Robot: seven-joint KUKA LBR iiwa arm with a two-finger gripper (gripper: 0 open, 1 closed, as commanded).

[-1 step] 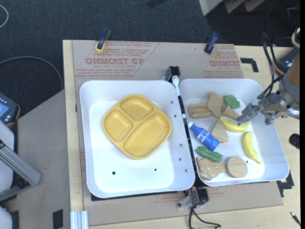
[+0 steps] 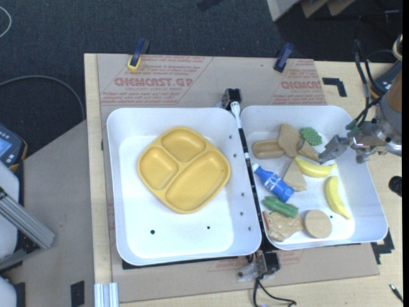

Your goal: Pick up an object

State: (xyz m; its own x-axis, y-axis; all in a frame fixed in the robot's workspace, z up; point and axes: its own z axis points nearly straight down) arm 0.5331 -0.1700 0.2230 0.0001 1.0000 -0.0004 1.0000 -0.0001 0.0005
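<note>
The right bin (image 2: 365, 190) holds several toy foods: two yellow bananas (image 2: 315, 167) (image 2: 336, 197), a blue bottle (image 2: 271, 182), a green pickle (image 2: 280, 206), a tan bun (image 2: 268, 149), a bread slice (image 2: 289, 138), a green ridged piece (image 2: 310, 135), a cracker (image 2: 281, 224) and a round biscuit (image 2: 317, 223). My gripper (image 2: 348, 151) hangs over the bin's upper right part, just right of the upper banana. It is open, its fingers spread, and nothing lies between them.
The left bin (image 2: 128, 203) carries a yellow divided plate (image 2: 184, 169). A black hinge strip (image 2: 246, 171) runs between the bins. Blue clamps (image 2: 284, 57) hold the cardboard base at the back. Cables trail at the right edge.
</note>
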